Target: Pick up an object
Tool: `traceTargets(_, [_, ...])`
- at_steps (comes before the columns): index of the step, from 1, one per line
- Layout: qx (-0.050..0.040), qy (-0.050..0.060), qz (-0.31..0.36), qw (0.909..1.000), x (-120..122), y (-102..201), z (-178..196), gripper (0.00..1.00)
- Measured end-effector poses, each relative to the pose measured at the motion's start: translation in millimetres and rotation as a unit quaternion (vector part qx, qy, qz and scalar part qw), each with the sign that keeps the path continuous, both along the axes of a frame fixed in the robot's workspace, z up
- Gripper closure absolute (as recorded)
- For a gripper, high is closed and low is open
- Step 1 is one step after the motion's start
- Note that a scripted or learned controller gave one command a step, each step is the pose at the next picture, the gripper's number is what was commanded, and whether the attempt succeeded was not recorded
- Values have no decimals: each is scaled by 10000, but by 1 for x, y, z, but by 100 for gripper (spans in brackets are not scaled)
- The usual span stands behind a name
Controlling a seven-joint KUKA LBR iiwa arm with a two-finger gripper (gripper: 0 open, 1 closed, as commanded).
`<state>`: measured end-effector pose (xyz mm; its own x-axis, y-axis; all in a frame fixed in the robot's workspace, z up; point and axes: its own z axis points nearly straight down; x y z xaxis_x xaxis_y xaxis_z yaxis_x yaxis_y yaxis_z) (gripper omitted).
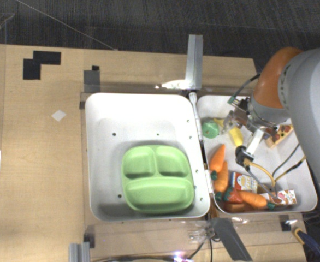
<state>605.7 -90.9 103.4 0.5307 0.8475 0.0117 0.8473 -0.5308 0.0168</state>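
- We see two white bins side by side on the wooden surface (34,162), one at the centre of the frame and one at the right.
- The left bin (102,146) holds a green divided plate (157,178) in its lower half.
- The right bin (213,109) holds all the small things that could be picked up.
- A green round piece (209,128) lies near that bin's upper left corner, with a yellow piece (235,135) just beside it to the right.
- Two carrots (218,158) lie along the bin's left wall, and a third carrot (253,199) lies across the lower edge.
- A small carton (246,182) lies just above the third carrot, and a flat box (284,197) lies at the lower right.
- A brown and red wedge (280,134) shows near the bin's right side.
- The grey arm (307,108) reaches in from the right over the right bin's upper half, its end above the yellow piece.
- We cannot tell whether the jaws are open or closed, and we see nothing between them.
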Motion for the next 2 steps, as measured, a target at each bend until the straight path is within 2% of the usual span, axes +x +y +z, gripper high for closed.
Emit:
traceTargets(1, [-13, 42, 673, 9977, 1, -23, -13, 0])
traceTargets(2, [-12, -3, 705, 9975, 5, -21, 0, 100])
